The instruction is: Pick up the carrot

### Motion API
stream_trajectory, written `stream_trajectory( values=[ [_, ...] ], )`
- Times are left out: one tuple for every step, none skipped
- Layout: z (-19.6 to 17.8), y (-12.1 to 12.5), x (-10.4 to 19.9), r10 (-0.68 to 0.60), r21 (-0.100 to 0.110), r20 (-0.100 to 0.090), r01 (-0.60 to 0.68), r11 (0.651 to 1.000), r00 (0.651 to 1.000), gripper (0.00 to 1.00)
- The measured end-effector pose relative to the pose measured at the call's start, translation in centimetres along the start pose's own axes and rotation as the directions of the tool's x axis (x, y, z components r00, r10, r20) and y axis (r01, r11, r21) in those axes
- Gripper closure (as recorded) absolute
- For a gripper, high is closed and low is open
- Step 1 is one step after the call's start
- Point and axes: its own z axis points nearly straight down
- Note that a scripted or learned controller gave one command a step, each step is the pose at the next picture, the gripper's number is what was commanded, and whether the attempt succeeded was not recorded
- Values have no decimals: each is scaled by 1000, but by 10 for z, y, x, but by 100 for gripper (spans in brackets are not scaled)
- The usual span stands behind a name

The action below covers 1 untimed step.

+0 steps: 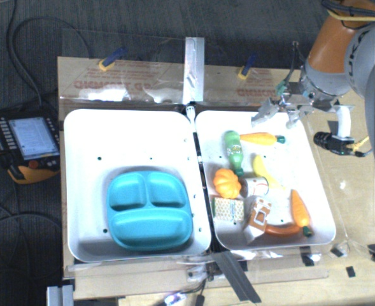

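Two carrots lie in the right bin (pixel 321 171). One carrot (pixel 260 138) rests crosswise near the far wall, its green top pointing right. The other carrot (pixel 300 210) lies near the right wall at the front, green top toward the front. My gripper (pixel 277 115) hangs over the bin's far edge, just above and slightly right of the far carrot. It is open, its fingers spread with nothing between them.
Also in the right bin are a green bottle (pixel 233 148), a banana (pixel 261 169), a small pumpkin (pixel 226 182), a can (pixel 256 187), a checkered box (pixel 228 209), a carton (pixel 258 217) and a red sausage (pixel 281 229). The left bin (pixel 85 139) holds a blue divided tray (pixel 149 209).
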Motion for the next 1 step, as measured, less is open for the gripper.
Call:
stream_trajectory(
  values=[
    [100,16,-17,43,-2,10,-43,999,999,0]
  ],
)
